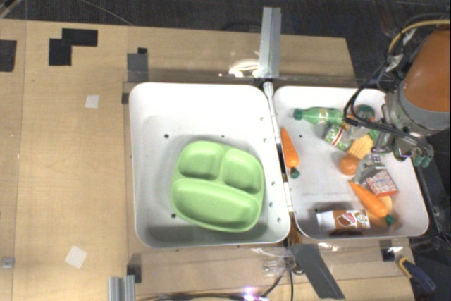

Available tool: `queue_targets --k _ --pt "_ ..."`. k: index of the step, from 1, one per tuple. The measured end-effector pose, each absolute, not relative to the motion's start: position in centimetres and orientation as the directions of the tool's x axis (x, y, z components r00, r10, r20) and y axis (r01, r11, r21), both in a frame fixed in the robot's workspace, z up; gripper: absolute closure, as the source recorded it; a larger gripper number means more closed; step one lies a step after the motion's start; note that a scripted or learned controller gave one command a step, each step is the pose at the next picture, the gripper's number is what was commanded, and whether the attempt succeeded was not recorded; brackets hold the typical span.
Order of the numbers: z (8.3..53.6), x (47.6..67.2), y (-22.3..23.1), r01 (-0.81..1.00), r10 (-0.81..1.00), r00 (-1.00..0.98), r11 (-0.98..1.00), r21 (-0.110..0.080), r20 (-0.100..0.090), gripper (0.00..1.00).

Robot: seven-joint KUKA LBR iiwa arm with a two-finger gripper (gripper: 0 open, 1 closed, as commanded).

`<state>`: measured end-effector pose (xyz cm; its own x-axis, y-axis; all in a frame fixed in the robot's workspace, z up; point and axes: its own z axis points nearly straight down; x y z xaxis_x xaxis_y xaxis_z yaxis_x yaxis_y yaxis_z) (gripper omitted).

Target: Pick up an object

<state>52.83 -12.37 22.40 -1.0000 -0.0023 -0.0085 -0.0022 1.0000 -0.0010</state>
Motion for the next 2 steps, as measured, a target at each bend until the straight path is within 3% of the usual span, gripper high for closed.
queue_targets --k 1,2 --pt "9.7 57.0 -13.1 0.023 0.023 -1.000 1.000 -0.001 -0.011 0.00" --pt "9.2 52.4 -14.9 0.012 0.012 -1.000 1.000 -0.002 -0.009 0.00"
